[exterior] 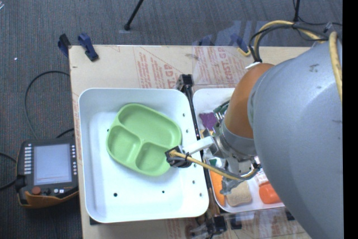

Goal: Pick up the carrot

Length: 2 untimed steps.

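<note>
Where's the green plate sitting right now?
In the camera view, the green plate lies in the left-hand bin, around its middle, its right edge near the wall beside the right-hand bin.

Green plate (144,140) in left bin (100,201); pendant (50,168) outside

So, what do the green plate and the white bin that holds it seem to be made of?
Green plate: probably plastic, slightly glossy; the even colour and soft moulded dividers suggest it.
White bin: likely plastic too, smooth with rounded corners, though painted metal is possible.
</note>
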Available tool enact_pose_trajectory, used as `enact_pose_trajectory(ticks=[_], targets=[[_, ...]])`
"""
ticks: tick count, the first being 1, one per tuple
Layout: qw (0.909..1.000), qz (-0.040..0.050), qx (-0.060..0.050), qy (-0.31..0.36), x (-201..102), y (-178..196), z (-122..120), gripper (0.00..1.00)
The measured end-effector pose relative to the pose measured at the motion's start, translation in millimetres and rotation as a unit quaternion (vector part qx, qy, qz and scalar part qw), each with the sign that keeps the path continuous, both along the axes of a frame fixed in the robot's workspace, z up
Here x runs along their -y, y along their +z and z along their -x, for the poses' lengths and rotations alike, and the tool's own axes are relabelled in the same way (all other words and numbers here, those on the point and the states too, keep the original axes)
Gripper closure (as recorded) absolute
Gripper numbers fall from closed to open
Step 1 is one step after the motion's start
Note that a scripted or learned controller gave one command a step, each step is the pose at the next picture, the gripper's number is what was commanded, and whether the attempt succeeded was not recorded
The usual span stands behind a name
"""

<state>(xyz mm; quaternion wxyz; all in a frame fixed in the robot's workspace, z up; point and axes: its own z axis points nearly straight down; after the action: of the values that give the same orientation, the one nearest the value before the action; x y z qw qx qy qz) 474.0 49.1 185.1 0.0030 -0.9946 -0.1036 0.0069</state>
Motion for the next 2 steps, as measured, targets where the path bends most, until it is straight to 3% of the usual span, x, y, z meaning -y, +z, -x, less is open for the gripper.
enact_pose_trajectory(ticks=[2], targets=[[1.0,0.0005,0.0,-0.006,-65,-19,0,0.0]])
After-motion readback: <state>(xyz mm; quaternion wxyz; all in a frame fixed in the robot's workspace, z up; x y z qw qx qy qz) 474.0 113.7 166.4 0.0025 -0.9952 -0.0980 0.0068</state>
